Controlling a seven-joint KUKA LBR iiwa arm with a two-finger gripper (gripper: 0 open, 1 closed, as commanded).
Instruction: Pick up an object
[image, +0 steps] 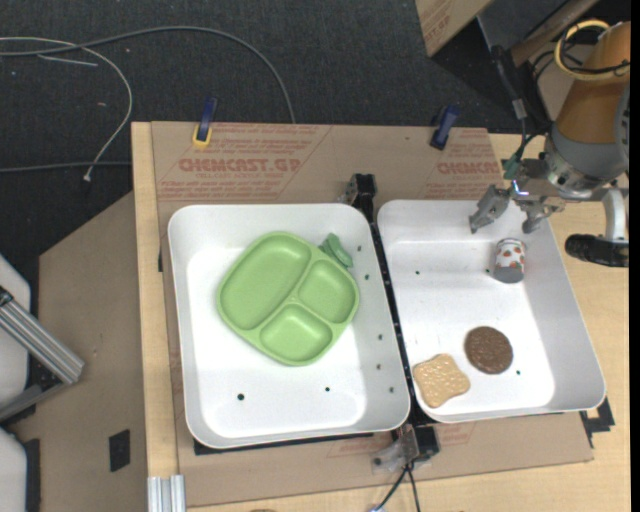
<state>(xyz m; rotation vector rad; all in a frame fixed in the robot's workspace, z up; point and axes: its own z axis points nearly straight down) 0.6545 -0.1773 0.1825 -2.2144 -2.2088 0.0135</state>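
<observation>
The hand (508, 212) hangs over the far end of the right bin (575, 300), its two grey metal fingers (487, 212) splayed wide with nothing between them. Above it the wrist is grey, and higher up sits the orange band of the arm (592, 95), reaching in from the right.

Just in front of the hand, a little toward the near side, lies a small grey cup-like object (509, 259) with reddish-brown markings, resting on the white bin floor, close to the fingertips but apart from them. Farther toward the near edge sits a round, dark brown cookie (488, 350) with a rough, crumbly face, and beside it, at the bin's near-left corner, a tan cracker (440, 380), squarish with wavy edges and a pitted surface.

Across the divide, the left bin (200, 330) holds a smooth green plastic divided plate (288, 297) with three compartments, lying at an angle. A small darker green piece (338, 250) sits at its far-right rim, touching or nearly so.

Both bins are shallow, glossy white, with rounded corners, resting on a brown cardboard sheet (310, 160) printed with red lettering and pinned to the surface by two blue clamps (205, 118) at the far edge.
</observation>
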